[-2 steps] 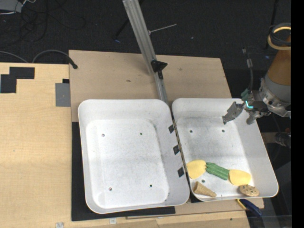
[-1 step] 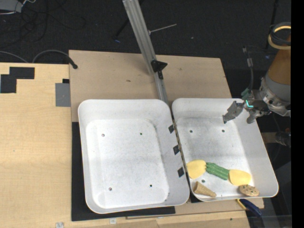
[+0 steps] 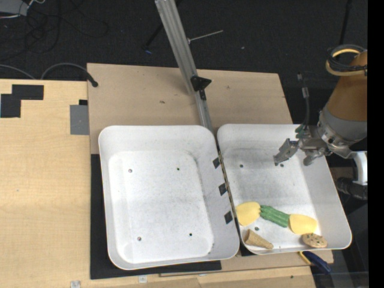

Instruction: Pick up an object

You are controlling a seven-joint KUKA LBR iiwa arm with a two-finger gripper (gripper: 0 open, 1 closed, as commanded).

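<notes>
The gripper (image 3: 295, 153) hovers over the right bin (image 3: 264, 161), fingers spread, holding nothing. Near the bin's front edge lie a yellow-green toy (image 3: 276, 216), a cone (image 3: 258, 239) and a cookie (image 3: 314, 240), well apart from it.

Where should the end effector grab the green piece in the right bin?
Probably at the middle of the green piece, coming straight down from above. It lies flat and long, slanting across the floor of the right bin, so fingers should close across its narrow width. Avoid its ends: one yellow piece touches its left end and another yellow piece its right.
</notes>
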